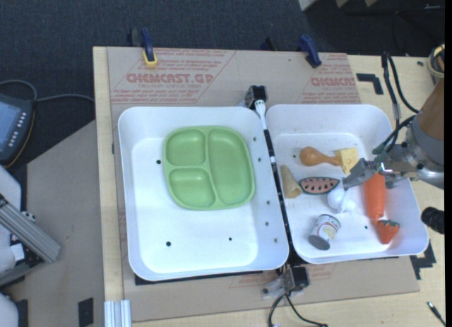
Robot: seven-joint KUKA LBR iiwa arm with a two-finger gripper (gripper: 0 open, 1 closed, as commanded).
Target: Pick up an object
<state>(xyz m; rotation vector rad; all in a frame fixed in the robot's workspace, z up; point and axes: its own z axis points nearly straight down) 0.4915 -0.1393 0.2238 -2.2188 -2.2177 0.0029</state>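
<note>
Two shallow white bins are sitting side by side on the counter. A green divided plastic plate (210, 167) is lying in the left bin (141, 248). In the right bin (332, 115), a watermelon slice toy (318, 185), a small can (325, 230) and an orange carrot toy (376, 202) are lying near the end effector (364, 171), whose grip state I cannot tell.

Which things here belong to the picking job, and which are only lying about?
For the job: hand; right bin holding carrot, watermelon slice, cheese wedge, drumstick, small can.
Lying about: left bin, green divided plate, blue clamps.
</note>
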